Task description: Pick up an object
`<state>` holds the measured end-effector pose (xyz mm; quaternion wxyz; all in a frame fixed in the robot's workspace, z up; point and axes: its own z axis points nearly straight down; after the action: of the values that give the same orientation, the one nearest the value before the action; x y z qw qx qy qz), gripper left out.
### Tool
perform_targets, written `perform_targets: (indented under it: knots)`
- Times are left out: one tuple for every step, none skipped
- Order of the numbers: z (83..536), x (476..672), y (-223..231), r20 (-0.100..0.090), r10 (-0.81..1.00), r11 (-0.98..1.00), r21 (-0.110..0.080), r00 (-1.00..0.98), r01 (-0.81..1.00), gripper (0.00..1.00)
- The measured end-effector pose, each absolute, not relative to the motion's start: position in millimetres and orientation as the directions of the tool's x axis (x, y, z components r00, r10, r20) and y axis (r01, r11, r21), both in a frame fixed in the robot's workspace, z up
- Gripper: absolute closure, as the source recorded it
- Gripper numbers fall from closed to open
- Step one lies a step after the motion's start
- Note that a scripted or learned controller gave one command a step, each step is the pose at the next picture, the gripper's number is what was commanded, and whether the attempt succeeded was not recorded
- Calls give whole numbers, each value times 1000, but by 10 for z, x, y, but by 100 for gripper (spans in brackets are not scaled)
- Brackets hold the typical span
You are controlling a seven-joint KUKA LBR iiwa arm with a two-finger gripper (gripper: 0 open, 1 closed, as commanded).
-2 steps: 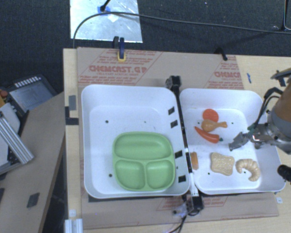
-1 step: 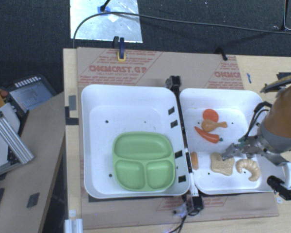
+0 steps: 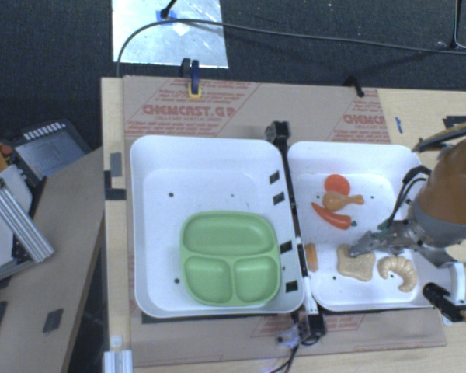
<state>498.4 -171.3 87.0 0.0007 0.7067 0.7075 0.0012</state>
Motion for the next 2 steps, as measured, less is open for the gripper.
perform_targets:
  knots:
    - [992,5008,-1699,3,1000,3,9,-3,1000,100]
    - [1442,5028,-1641,-2,1000,4,6,-4,1000,100]
